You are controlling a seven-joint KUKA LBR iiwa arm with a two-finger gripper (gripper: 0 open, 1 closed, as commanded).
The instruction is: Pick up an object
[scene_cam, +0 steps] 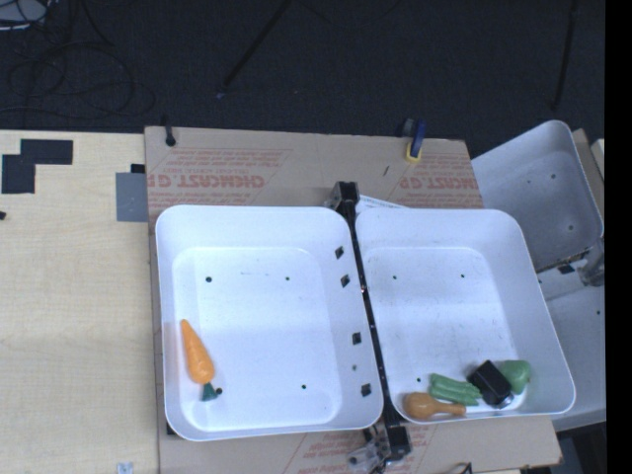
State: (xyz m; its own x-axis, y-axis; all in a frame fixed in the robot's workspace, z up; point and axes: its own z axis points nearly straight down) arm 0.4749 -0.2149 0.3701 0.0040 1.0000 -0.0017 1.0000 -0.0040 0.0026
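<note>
On the left side of the bench, the left white bin [163, 265] holds one thing: a toy carrot [196, 353]. It lies close to the bin's left wall, in the near left corner. Its orange body points away from the camera and its small dark green top is toward the near wall.

The right white bin [538, 294] holds a small group of things, all pressed into its near right corner. An orange toy with a narrow neck, maybe a gourd or a pear [431, 406], lies closest to the near wall. A long green toy vegetable [453, 389] lies just behind it and seems to touch it. A black block [491, 383] rests tilted at the right end of this green piece, and a rounded green toy [516, 372] is just beside the block, against the right wall. I cannot tell the exact kind of the green pieces.

Both bins stand touching side by side on a brown cardboard sheet [257, 171] with red print. A row of black clips [357, 304] runs along the seam between them. A blue and yellow clamp [416, 140] grips the far edge of the cardboard. A grey metal plate [538, 191] stands to the right of the bins.

About the gripper, I cannot tell if it is apart or together.
</note>
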